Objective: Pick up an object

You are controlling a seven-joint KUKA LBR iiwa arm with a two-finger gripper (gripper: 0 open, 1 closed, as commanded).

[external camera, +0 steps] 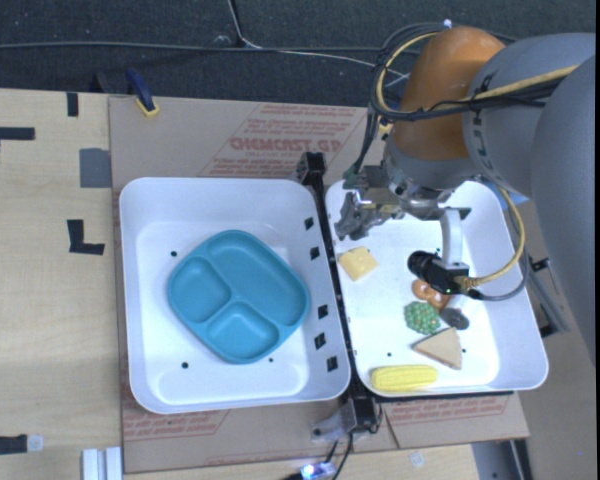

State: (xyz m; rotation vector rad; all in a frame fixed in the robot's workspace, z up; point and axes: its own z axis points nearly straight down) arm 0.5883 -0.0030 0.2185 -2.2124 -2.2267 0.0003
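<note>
While jaws (348, 218) (state unreadable) hang over right bin (520, 363), cheese wedge (358, 263) just below, corn (403, 376), blue tray (238, 295) left.

one fixed camera sits above the table (40, 268) and looks down at a slant, far enough back to take in both white bins (140, 268) side by side. the arm (480, 88) enters from the view's right, near the lens.

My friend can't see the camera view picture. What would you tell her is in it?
A grey and orange robot arm's gripper hangs over the right white bin, which holds toy food: cheese, corn and a sandwich wedge. The left white bin holds a blue divided plate.
</note>
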